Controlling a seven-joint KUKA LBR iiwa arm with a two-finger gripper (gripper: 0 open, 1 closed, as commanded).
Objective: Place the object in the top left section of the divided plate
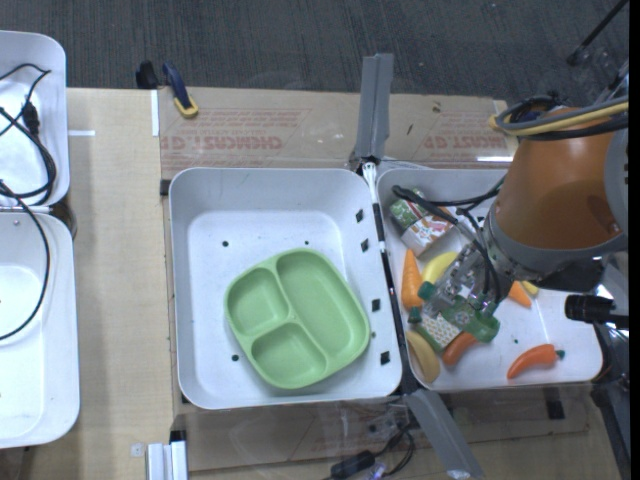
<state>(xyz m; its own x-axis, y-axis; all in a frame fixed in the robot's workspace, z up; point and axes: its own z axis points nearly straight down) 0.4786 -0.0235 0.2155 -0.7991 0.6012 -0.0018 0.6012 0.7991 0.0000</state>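
Wooden table (110, 268), two white bins. My pincer (468, 290) sits low in the right bin's toy clutter; grip unreadable. Green divided plastic plate (296, 317) waits left. Picking step; next, lift clear.

Two bins are set side by side on the bench (110, 268). In the left bin (190, 268) a divided plate (297, 318) is laid slightly toward the near right (two small sections on its left, one long section on its right). In the right bin (580, 353) toy foods are heaped against the left wall: a carton (420, 226) at the back, a carrot (411, 280) and a banana (438, 266) before it, a potato-like piece (424, 356) nearest. A pepper (532, 360) is placed apart, near the front right. The gripper (465, 288) is positioned over the heap, the arm (555, 193) extending behind and right of it.
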